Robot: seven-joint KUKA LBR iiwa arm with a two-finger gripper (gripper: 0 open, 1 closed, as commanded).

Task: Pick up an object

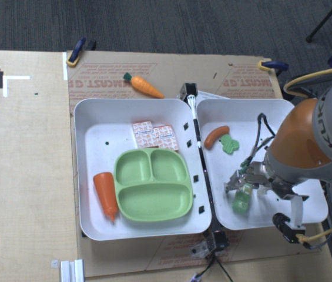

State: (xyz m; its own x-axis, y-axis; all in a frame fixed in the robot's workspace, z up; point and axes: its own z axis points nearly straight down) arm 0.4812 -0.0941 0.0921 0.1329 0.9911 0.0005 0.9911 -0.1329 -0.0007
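Over right bin, tool low above small translucent green bottle; finger spread unclear, can't tell if gripping. Bottle lies near bin's front, pale cap end toward tool. Cardboard on worktop shows mirrored red print, unreadable.

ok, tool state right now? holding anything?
Tool: down in the right bin, at the top of a pale green bottle. Whether it is open or closed cannot be told, nor whether it grips the bottle.
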